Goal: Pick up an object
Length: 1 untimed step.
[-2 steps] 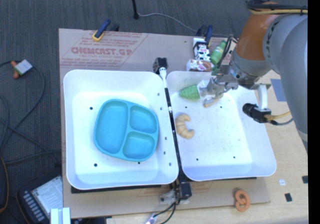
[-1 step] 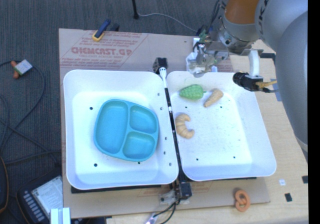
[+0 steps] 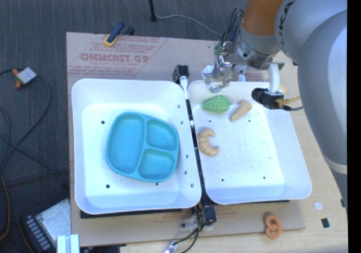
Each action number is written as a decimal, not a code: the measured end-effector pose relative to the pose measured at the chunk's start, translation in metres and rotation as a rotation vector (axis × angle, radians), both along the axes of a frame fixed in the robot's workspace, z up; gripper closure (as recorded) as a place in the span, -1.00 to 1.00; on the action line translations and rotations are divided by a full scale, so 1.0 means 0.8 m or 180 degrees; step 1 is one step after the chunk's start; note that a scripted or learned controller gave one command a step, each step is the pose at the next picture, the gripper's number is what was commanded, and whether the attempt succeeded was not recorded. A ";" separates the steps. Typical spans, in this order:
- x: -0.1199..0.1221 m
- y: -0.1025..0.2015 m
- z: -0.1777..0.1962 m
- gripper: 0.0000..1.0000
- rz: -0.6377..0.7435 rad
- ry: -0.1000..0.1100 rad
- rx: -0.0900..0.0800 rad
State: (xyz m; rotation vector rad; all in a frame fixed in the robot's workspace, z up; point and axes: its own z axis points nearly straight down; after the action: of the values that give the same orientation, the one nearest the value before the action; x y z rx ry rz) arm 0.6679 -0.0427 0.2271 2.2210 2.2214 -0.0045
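Jaws unclear; gripper (image 3: pixel 217 79) above right bin (image 3: pixel 293 178)

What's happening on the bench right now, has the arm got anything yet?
Not that the view shows. The gripper sits at the far edge of the right bin, just above the green toy. Beside that lie a tan carrot-shaped piece and a croissant, all resting on the bin floor. The left bin holds a blue divided plate.

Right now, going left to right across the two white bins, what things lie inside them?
Blue divided plate → croissant → green leafy toy → small tan piece.
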 end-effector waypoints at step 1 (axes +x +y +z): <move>-0.188 -0.011 0.009 1.00 -0.0003 0.0001 0.0004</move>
State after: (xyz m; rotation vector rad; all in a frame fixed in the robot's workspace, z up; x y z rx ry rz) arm 0.5172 -0.0515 0.2341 2.2227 2.2213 -0.0037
